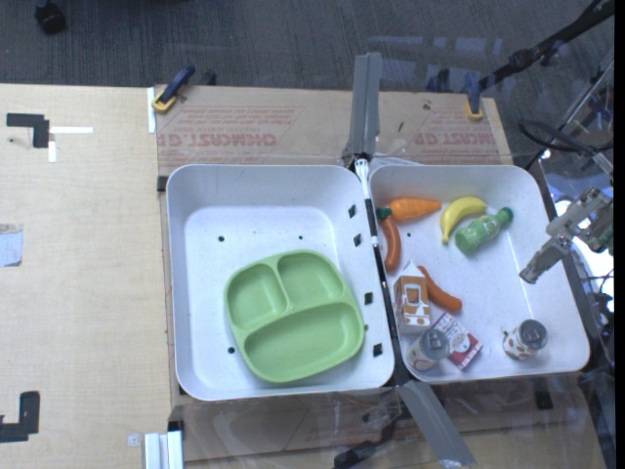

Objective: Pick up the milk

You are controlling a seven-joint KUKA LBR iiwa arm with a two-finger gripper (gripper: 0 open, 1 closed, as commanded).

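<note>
Milk carton, boxy cardboard, lies flat in the right bin; gripper at its 3 o'clock, can't tell its jaws' state. Two hotdogs, two cans.

Arm cut off by frame edge at 3 o'clock; only wrist end in view. Pincer small, blurred; finger state unreadable. Milk carton: print too small to read. Two cans, and, labels illegible. Sausage partly against bin wall. Surface cropped at 9 o'clock.
</note>
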